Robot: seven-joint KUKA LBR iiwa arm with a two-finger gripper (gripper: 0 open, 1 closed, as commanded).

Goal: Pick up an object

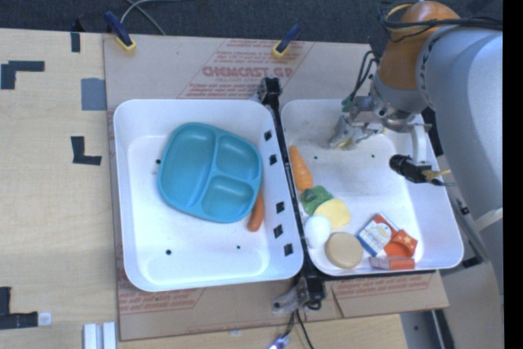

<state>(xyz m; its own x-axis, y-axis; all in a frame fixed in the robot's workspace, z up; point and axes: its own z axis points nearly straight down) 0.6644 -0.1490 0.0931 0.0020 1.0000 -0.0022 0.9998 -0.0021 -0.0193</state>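
My gripper (346,135) hangs low over the upper part of the right bin (372,167), above bare white floor, with no object at its tip. Down the bin's left wall lie an orange carrot (300,167), a green piece (315,196), a yellow piece (334,214) and a white egg (317,231). A tan round piece (344,250), a small white, red and blue box (377,234) and an orange-red block (403,243) sit at the front. The carrot is the closest of these, to the gripper's lower left.
The left bin (139,200) holds a blue divided plate (210,172) with a second carrot (257,213) at its right edge. A black divider (279,167) separates the bins. Two blue and yellow clamps (120,30) (286,43) pin the cardboard at the back.
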